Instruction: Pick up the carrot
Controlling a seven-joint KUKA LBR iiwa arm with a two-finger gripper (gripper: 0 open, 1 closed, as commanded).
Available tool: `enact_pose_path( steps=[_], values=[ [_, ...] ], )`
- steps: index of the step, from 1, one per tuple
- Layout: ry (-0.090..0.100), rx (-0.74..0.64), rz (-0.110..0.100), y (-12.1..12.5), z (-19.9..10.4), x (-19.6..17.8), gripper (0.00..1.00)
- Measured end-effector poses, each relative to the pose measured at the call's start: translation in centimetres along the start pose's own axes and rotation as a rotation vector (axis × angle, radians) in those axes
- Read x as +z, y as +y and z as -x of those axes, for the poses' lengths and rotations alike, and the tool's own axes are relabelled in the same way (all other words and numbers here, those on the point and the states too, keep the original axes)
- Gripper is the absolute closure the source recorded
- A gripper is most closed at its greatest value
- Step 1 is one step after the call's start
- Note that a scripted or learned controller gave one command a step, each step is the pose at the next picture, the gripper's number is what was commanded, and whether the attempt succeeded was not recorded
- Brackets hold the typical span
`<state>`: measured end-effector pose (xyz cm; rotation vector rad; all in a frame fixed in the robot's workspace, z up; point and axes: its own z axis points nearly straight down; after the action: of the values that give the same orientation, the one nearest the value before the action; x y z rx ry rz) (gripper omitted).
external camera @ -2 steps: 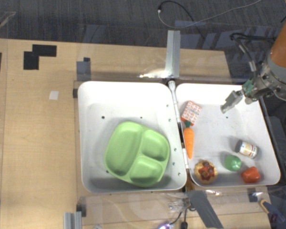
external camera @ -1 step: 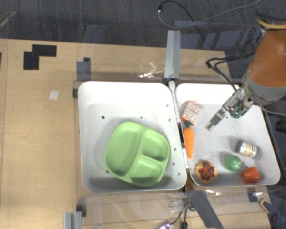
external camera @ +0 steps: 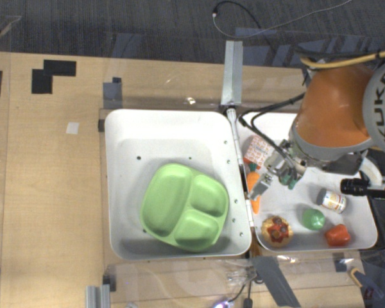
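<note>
My gripper [external camera: 264,183], its fingers slightly parted and holding nothing, hung in the right bin [external camera: 366,239] just right of the carrot [external camera: 253,188], which lay along the bin's left wall, its long axis pointing toward and away from the camera.

**Colours on the bench**

The two bins [external camera: 173,124] are white. The divided plate [external camera: 185,205] in the left bin is light green. The carrot [external camera: 253,183] is orange. Beside it, a small packet [external camera: 257,150] is white with red marks. The round ball [external camera: 313,219] is green. The block [external camera: 337,235] near it is red. The little jar [external camera: 333,201] is white with a yellow band. The round thing [external camera: 276,230] is yellow with dark red spots. The arm [external camera: 337,104] is grey with an orange band. The bench [external camera: 45,172] is pale wood with black squares.
</note>
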<state>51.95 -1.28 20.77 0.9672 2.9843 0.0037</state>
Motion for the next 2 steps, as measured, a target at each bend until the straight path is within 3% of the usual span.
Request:
enact_pose_path(
  steps=[1, 2],
  values=[
    [-0.006, 0.003, 0.006, 0.2, 0.2, -1.2, 1.0],
    [-0.001, 0.118, 0.001, 0.6, -1.2, 1.2, 1.0]
  ],
)
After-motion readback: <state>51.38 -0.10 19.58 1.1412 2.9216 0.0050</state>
